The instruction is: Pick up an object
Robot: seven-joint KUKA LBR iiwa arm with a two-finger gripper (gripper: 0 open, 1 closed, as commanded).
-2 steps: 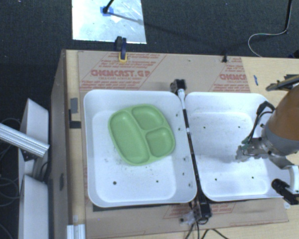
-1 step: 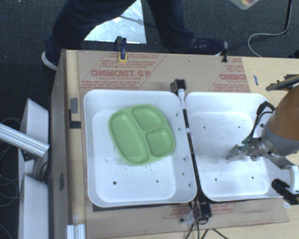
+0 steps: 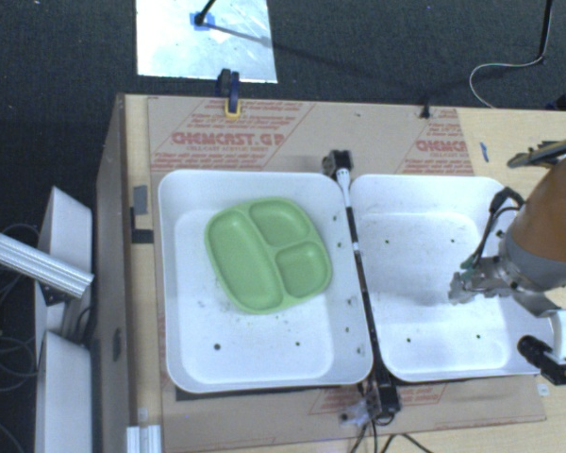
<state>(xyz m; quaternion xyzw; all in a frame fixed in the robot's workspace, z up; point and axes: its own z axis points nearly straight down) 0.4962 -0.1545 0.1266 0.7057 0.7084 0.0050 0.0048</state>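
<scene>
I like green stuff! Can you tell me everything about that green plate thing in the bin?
The green plate is a light green divided tray, plastic by the look, with rounded corners and three sections: one long and two smaller. It lies flat, right side up and turned at a slant, on the floor of the left bin, nearer the far wall. Nothing else touches it. The gripper is over in the right bin.

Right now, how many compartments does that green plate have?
3. The green plate in the left bin has one long compartment on its left, one at top right, one at bottom right.
</scene>
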